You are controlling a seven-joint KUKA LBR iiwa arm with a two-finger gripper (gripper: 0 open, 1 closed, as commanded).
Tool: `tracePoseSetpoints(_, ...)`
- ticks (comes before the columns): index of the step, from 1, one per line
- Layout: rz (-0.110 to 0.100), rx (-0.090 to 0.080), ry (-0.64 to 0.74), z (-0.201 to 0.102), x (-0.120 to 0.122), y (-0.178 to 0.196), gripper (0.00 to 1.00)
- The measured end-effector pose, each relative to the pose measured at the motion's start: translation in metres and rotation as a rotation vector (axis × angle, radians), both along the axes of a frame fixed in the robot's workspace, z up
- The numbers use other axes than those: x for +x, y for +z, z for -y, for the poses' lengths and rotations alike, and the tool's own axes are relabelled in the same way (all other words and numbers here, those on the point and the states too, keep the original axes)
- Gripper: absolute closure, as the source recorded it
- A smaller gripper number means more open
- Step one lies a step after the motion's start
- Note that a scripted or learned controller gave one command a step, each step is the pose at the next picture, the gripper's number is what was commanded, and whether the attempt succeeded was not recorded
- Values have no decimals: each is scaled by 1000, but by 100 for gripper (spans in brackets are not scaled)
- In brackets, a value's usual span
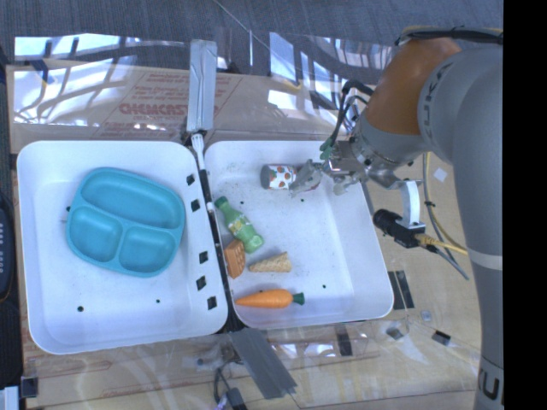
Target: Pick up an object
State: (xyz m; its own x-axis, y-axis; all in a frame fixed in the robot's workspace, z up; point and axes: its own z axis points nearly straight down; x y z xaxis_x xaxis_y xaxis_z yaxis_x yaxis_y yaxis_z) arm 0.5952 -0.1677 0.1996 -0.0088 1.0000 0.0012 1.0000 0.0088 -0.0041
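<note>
Grey two-finger gripper (318,176) hovers low in the right white bin (359,254), fingers spread, just beside a small white patterned can (278,177) lying near the far wall; approach step; next, the jaws must straddle it and close.

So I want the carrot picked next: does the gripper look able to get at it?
Probably yes. The carrot lies by itself near the front edge of the right bin, with bare floor around it and nothing on top. The gripper sits at the bin's far end, beside a small can.
</note>
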Motion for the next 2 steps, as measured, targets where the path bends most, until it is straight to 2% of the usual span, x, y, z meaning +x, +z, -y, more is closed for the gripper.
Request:
tracePoseSetpoints(1,-7,1,0,-21,59,-95,0)
tracePoseSetpoints(2,1,-1,6,-21,62,-80,100)
